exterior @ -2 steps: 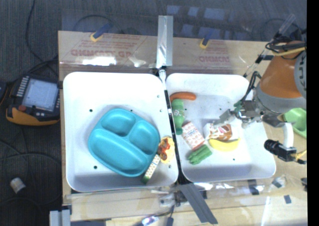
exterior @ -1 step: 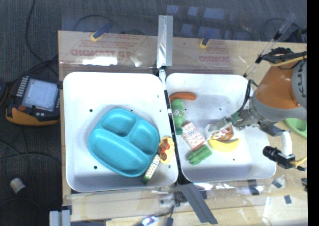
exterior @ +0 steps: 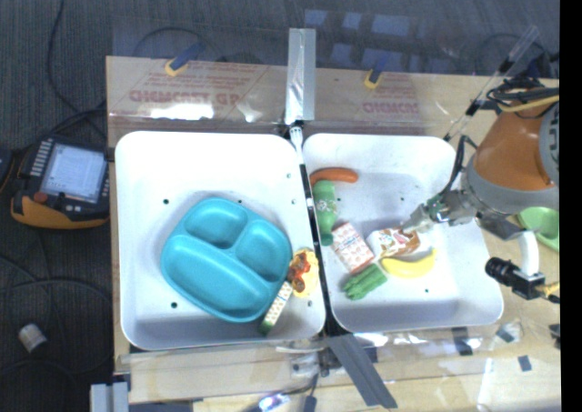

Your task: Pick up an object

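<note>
**Two white bins, and my pincer low over the right one**

Two shallow white plastic bins sit side by side on my bench. My arm point(exterior: 509, 160), grey with its orange band, comes in over the right edge of the right bin point(exterior: 400, 148), and my pincer point(exterior: 429, 216) hangs low near that bin's middle, just beside a small red-and-white printed packet point(exterior: 393, 241). Whether my pincer is apart or together I cannot tell; its tip is too small and blurred against the clutter.

Things I could pick up are gathered in the right bin's left half. A yellow toy banana point(exterior: 409, 265) lies just below the packet, touching it. A red-and-white patterned carton point(exterior: 351, 247) lies tilted just left of them, and a green toy vegetable point(exterior: 364, 283) sits at the carton's lower end. Near the bin's top-left corner lies an orange sausage-shaped toy point(exterior: 334, 175), with a green rounded object point(exterior: 325, 206) below it along the left wall.

Over in the left bin point(exterior: 145, 174), a large turquoise divided plastic plate point(exterior: 227, 256) fills the middle. By that bin's right wall, beside the plate's rim, rests a small yellow-and-orange item point(exterior: 301, 271), and a narrow green-and-white stick-shaped object point(exterior: 276, 308) leans near the bottom edge.
</note>
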